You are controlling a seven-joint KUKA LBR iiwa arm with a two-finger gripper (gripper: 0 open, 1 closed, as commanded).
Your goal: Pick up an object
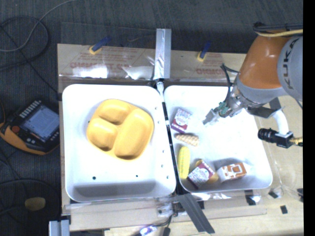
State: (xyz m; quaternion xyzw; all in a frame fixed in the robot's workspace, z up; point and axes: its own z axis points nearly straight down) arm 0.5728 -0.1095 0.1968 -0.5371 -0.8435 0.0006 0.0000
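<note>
1. The gripper (212, 117) hung over the right bin (246, 146), its fingers a little apart, nothing between them
2. Just to its left lay a small purple-and-white packet (181, 119), close but not touching
3. Below that sat a pale corn cob piece (187, 139), then a yellow corn cob (183, 162) by the divider
4. Along the near wall: another purple packet (200, 174) and an orange-and-white carton (232, 171)
5. The left bin (78, 181) held a big yellow moulded tray (119, 128)

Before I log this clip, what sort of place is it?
Likely a robotics lab bench for grasp trials: two shallow white bins taped to a wooden board, small toy food items such as a yellow plastic corn cob, and an orange handheld control pendant on the floor.
</note>
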